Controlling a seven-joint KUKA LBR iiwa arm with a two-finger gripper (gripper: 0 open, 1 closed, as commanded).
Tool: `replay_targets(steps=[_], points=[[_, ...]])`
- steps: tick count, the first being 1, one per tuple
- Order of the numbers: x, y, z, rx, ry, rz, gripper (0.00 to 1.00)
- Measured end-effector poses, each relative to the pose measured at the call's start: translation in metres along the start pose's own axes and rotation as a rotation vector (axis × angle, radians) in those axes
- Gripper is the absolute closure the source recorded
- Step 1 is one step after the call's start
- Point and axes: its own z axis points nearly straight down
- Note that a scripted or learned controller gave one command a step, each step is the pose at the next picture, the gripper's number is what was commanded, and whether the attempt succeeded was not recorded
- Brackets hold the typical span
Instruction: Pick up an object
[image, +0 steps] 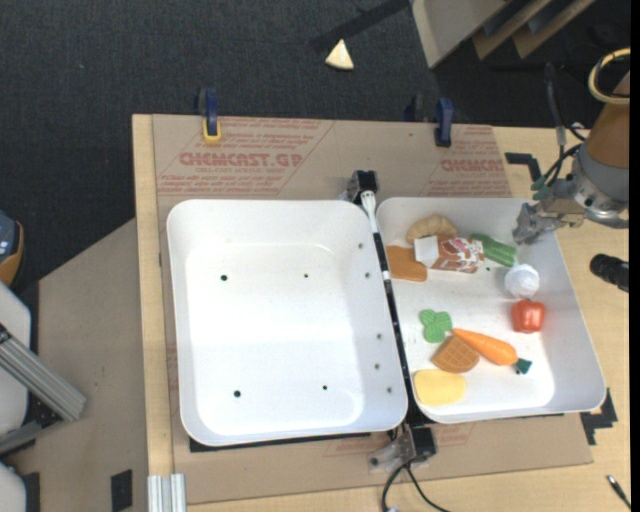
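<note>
Gripper (530, 222) hovers over the right bin's (580, 330) far edge near a green bottle (494, 250), finger state unclear.

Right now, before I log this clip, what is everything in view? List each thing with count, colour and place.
Bins: 2, white, side by side on the bench; left bin, right bin.
Carrot: 1, orange, right bin, lower middle.
Tomato: 1, red, right bin, right side.
Yellow piece: 1, yellow, right bin, near corner.
Green leaf piece: 1, green, right bin, centre.
Waffle piece: 1, brown, touching the carrot.
Carton: 1, red and white, right bin, far part.
Clamps: 2, blue, bench's far edge.
Gripper: 1, grey, above the right bin's far right corner.
</note>
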Motion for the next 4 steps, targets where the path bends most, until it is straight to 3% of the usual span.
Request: replay_targets(steps=[2,3,4], points=[[0.003,-0.08,0.053,0.011,0.01,-0.001,1.0],[0.073,-0.016,-0.005,-0.001,0.006,-0.009,1.0],[0.048,-0.065,0.069,0.017,0.008,0.004,1.0]])
